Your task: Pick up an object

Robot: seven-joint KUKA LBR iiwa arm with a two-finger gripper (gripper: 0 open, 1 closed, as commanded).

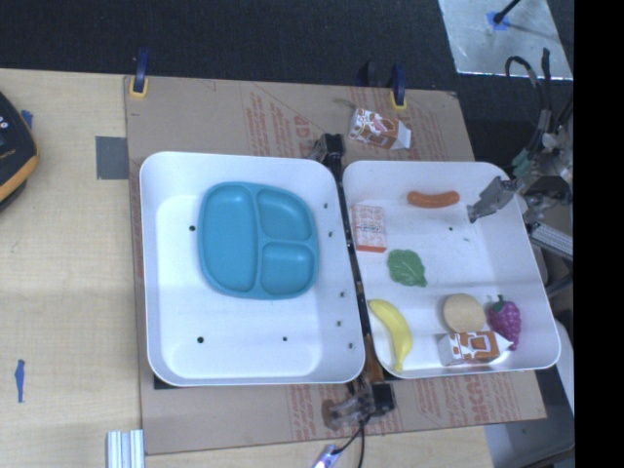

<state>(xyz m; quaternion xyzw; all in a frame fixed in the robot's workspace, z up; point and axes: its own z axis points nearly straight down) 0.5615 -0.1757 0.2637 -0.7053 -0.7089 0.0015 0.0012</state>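
My grey two-finger gripper (485, 206) hovers over the right white bin's (517, 261) far-right rim beside the orange sausage (432, 200); whether it's open, I cannot tell.

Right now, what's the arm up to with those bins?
The gripper sits at the upper right edge of the right bin, just right of the toy sausage, with nothing visibly between its fingers. The rest lies untouched in that bin: a white packet, green leafy piece, banana, bun, grapes and small carton. The left bin holds a blue divided plate.
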